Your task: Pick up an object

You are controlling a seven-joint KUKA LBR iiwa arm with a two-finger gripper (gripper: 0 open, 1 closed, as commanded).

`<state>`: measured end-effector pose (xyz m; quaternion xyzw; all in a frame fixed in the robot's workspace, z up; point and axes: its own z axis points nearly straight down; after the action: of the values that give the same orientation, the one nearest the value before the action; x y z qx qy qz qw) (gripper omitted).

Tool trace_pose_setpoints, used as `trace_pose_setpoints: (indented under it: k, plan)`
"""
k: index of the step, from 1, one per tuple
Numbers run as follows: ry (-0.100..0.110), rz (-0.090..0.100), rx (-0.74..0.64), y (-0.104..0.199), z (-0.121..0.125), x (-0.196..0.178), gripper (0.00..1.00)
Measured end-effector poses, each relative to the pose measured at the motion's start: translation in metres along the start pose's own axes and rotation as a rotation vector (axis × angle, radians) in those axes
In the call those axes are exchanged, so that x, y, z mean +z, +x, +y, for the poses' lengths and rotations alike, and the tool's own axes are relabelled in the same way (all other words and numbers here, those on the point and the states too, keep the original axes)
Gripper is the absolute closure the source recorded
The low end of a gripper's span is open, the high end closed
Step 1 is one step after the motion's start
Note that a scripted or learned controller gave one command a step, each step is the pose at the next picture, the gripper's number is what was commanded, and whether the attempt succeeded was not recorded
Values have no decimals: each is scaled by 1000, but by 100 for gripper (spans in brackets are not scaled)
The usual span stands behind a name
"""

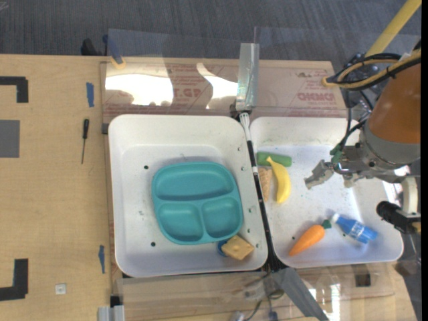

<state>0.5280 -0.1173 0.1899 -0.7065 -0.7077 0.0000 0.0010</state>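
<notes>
The gripper [319,174] hangs over the right bin [391,251]; whether it is wide or narrow I cannot tell. The banana [281,182] lies just to its left, apart from it, near the bin's left wall, long axis running up and down the view, green stem end at the top. The carrot [309,239] lies below the gripper, leafy end pointing up-right

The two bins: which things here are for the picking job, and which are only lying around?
For the job:
gripper
banana
carrot
blue bottle
green piece
tan block

Lying about:
teal divided plate
screwdriver
blue tape
</notes>
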Motion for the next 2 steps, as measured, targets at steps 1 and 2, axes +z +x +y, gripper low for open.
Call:
trace_pose_setpoints:
  k: [1,2]
  plan:
    - [2,0,-109,18,80,99,0]
    - [-10,-6,-186,-38,30,13,0]
